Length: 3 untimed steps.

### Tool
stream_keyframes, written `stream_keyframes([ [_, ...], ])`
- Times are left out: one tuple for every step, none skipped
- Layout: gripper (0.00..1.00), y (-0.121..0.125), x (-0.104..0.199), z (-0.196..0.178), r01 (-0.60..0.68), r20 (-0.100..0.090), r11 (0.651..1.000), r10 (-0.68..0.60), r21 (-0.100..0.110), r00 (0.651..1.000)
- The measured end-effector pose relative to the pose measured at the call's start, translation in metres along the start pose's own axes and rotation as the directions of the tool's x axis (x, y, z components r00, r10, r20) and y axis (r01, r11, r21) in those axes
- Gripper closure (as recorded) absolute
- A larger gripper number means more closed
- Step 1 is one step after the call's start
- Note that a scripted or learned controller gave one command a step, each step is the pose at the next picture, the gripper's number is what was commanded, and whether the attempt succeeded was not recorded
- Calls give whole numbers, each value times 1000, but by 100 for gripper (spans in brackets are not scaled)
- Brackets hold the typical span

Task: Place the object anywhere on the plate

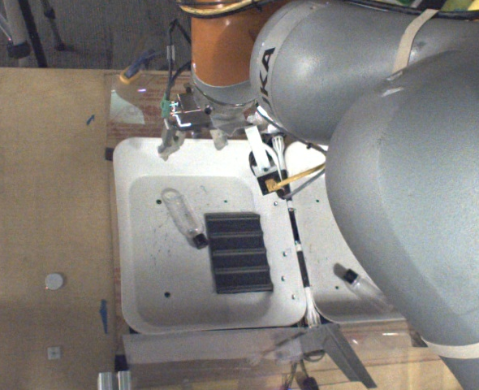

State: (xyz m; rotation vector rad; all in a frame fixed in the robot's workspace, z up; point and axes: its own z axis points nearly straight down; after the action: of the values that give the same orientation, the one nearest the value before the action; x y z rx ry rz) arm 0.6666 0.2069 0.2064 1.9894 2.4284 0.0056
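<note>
The gripper hangs above the far rim of the left bin, its two fingers spread apart with nothing between them. The object, a clear tube with a dark cap, lies flat on the floor of that bin, well short of the gripper and free of it. Just beside the tube's capped end, touching or nearly so, rests a dark ribbed slab, which appears to serve as the plate; this reading is a judgement, as nothing else plate-like is visible. A small dark item lies in the right bin, largely hidden by the arm. Assessment: the task stands at the approach stage, with the grasp not yet made and placement outstanding. The next move calls for bringing the fingers over the tube's clear body, turned to straddle its narrow width, and descending away from the capped end, since the slab's closeness there leaves little room for a finger.
</note>
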Motion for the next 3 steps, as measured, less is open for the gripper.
stream_keyframes([
  [100,1,1,-11,0,-1,1000,0,-4,1000],
  [100,3,12,-13,150,0,989,-150,0,989],
  [100,-2,10,39,477,-3,879,-477,4,879],
])
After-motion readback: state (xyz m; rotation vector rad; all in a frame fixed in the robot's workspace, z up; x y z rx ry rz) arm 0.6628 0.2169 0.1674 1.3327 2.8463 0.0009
